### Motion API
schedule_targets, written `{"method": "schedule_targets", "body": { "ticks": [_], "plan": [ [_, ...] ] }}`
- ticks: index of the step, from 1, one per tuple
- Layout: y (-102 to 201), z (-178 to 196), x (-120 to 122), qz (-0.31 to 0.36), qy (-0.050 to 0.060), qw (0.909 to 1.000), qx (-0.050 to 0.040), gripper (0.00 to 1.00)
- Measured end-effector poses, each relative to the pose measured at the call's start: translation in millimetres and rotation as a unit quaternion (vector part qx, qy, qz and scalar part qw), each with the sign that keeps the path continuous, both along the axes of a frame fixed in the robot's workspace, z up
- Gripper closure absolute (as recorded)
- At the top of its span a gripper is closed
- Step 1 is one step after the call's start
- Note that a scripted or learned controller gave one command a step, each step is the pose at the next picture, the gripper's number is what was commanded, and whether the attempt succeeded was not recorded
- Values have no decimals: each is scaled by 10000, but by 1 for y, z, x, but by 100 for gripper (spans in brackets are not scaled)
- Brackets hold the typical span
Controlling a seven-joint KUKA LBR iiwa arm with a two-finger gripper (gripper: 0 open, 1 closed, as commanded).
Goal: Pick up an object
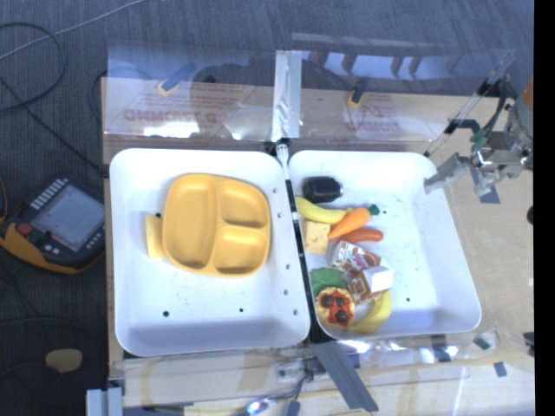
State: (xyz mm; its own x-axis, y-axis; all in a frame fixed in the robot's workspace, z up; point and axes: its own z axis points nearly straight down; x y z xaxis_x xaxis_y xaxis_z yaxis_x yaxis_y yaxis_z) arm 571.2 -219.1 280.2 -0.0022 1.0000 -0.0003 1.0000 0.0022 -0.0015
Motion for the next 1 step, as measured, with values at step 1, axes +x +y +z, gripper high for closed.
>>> {"method": "schedule_targets", "body": {
  "ticks": [1],
  "plan": [
    [76,-145,-28,329,-8,9995,4,0]
  ]
}}
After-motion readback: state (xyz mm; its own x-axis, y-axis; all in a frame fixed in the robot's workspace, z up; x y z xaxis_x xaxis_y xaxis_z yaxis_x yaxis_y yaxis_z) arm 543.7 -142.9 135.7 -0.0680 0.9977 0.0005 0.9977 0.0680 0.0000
